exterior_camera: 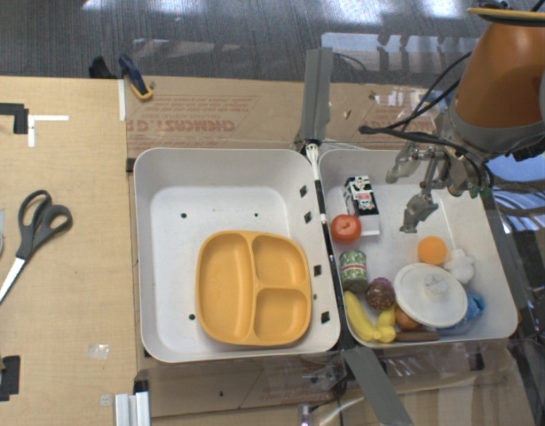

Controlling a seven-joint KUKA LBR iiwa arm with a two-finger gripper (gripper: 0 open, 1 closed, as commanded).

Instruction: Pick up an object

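Counter [59, 327]: I see scissors [28, 233] lying on its left part, well apart from the bins.
Left bin [166, 185]: it holds a yellow divided plate [253, 287], lying flat toward the near side.
Right bin [494, 264]: I count a black-and-white carton [361, 195] near the divider, a red tomato [346, 228] just below it, a green can [353, 268], a dark plum [380, 293], a banana [363, 318] at the near edge, a white round lid [430, 295] and an orange ball [432, 250] just above the lid.
End effector [420, 211]: it hangs over the right bin's far half, between carton and orange ball, touching neither; nothing sits in it, and I cannot tell whether it is apart or together.
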